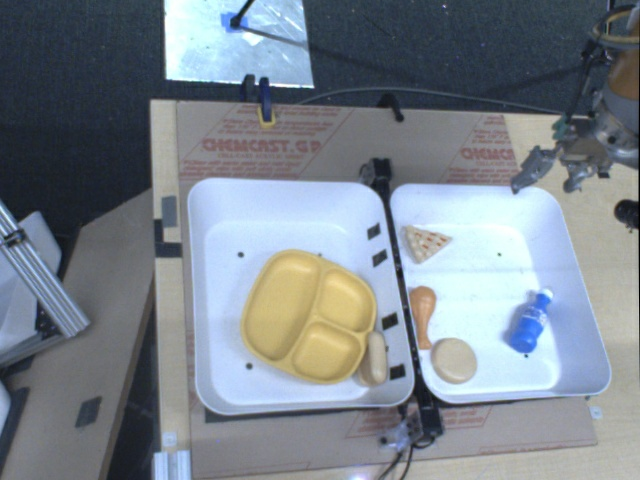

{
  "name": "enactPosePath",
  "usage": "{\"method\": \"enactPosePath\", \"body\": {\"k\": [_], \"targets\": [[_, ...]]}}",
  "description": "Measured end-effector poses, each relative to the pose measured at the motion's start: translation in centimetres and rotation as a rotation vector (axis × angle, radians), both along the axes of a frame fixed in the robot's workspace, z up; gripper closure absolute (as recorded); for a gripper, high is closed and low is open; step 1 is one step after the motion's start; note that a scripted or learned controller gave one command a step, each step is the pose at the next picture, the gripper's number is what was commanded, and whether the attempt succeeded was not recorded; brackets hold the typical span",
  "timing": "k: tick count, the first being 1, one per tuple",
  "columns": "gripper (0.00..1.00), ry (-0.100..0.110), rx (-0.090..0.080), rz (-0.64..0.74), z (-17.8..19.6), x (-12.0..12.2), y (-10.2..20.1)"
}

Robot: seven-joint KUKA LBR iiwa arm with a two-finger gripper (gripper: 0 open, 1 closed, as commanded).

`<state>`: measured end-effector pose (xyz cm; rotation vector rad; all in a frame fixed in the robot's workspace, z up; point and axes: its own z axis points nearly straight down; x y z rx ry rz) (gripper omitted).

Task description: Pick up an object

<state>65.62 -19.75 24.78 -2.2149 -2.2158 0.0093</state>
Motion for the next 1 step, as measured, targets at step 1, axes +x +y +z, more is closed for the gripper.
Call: {"method": "enactPosePath", "body": {"k": [1], "targets": [[0.00,-0.013,-0.003,0.003,0.86,0.22,0.09]]}}
